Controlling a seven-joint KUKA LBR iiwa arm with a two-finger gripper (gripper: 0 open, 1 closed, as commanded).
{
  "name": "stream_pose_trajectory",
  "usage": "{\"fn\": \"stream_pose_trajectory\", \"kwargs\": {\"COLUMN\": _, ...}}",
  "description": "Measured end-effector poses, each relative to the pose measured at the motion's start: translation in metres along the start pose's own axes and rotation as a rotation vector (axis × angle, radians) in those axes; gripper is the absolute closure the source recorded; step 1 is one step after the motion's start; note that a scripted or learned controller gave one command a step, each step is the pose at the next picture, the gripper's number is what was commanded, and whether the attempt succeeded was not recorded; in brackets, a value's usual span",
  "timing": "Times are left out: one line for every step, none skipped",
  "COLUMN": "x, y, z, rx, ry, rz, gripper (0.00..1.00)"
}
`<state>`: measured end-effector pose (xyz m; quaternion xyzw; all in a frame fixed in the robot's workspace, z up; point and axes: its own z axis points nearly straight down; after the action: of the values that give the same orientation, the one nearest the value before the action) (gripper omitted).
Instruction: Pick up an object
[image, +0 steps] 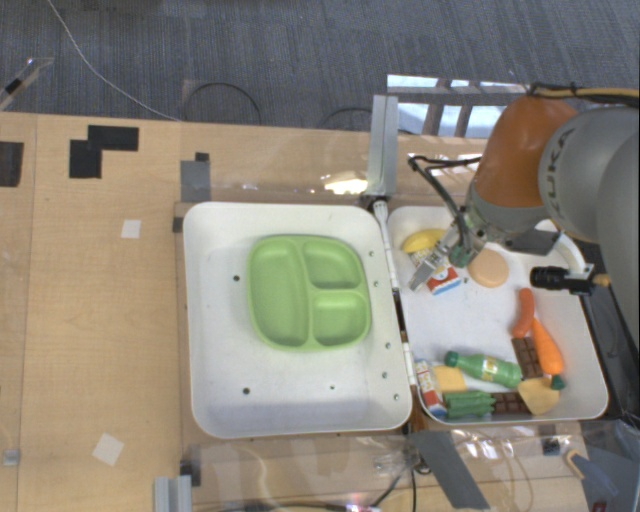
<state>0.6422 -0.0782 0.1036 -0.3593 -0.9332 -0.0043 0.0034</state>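
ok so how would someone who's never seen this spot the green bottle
Look in the right-hand white bin, the one crowded with small items, and go to its near edge. The green bottle lies there on its side, pointing left to right, just above a flat dark green block. It is the only glossy green item with a yellow label.

The gripper (436, 264) is being held low inside the right bin (590, 395), just beside the banana (421, 241) and a red-and-white packet (446, 281).
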Motion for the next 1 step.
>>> {"fn": "stream_pose_trajectory", "kwargs": {"x": 0.0029, "y": -0.0004, "z": 0.0005, "rx": -0.009, "ry": -0.005, "rz": 0.089, "gripper": 0.0}}
